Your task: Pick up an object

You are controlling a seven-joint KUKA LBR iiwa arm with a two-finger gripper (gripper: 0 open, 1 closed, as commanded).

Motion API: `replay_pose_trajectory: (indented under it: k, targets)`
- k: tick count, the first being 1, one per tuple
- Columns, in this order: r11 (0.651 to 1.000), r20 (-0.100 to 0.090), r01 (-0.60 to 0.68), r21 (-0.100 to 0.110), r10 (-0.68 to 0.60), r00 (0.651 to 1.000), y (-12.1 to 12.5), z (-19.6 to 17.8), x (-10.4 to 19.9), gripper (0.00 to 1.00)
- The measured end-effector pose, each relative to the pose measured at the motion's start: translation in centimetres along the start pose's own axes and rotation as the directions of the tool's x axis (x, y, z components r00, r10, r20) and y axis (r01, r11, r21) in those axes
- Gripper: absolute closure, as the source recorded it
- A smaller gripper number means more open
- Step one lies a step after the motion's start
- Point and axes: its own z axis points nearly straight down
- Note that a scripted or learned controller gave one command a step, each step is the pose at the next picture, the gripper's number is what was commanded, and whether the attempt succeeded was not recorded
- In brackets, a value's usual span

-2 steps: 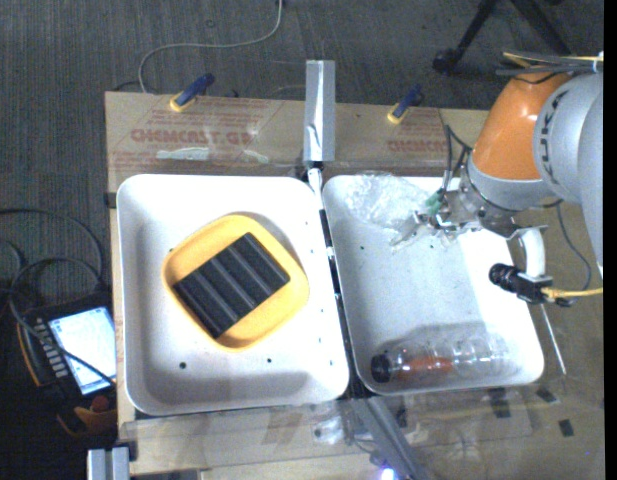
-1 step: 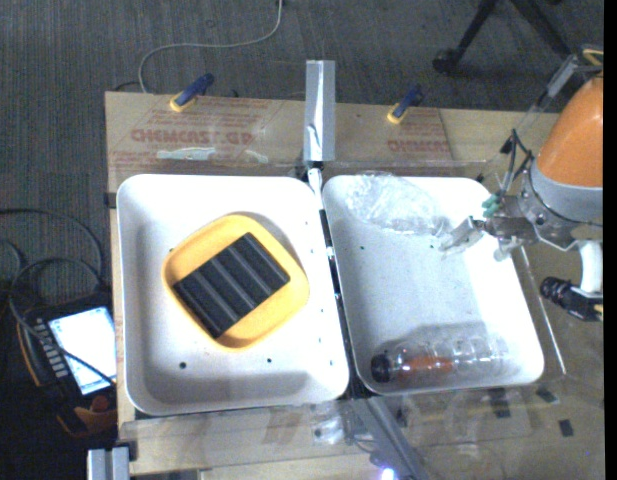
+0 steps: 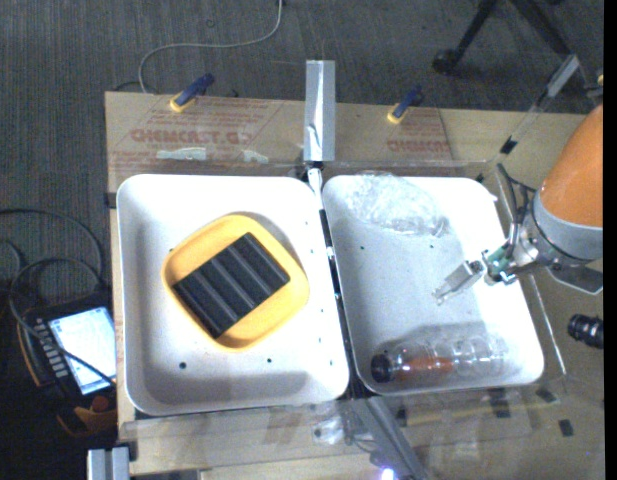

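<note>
The arm [image 3: 578, 183] reaches in from the right and its gripper [image 3: 458, 283] hangs over the middle of the right bin [image 3: 488, 193], with nothing between its fingers; whether they are spread or pressed together I cannot tell from this slanted look, since they read as one pale sliver. The nearest thing worth picking is the clear plastic bottle [image 3: 438, 360], lying on its side along the near wall of that bin. Its long axis runs left to right, with the dark cap end pointing left toward the wall between the two bins and the clear body reaching right. A crumpled clear bag [image 3: 398, 206] sits in the far part of the same bin, well apart from the bottle. The left bin [image 3: 138, 218] holds a yellow tray with a ribbed black insert [image 3: 235, 280], set at a slant. To do this step well, the gripper should probably come toward the near side until it stands above the middle of the bottle, turn so its fingers close across the narrow width and not along the length, and drop low enough to pass the widest part. The bottle is round and smooth, so an off-centre pinch may roll it against the near wall or squirt it out.
</note>
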Motion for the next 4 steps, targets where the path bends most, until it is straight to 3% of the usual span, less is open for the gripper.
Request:
replay_pose_trajectory:
  k: [1,2,3,4]
  targets:
    - [0.948,0.007,0.318,-0.007,-0.318,0.948,1.2,15.1,3.2,0.0]
    - [0.948,0.007,0.318,-0.013,-0.317,0.948,1.5,14.0,3.3,1.0]
    - [0.948,0.007,0.318,-0.013,-0.318,0.948,1.5,14.0,3.3,0.0]
    - [0.996,0.009,-0.085,-0.018,0.085,0.996,2.3,14.8,-7.2,0.0]
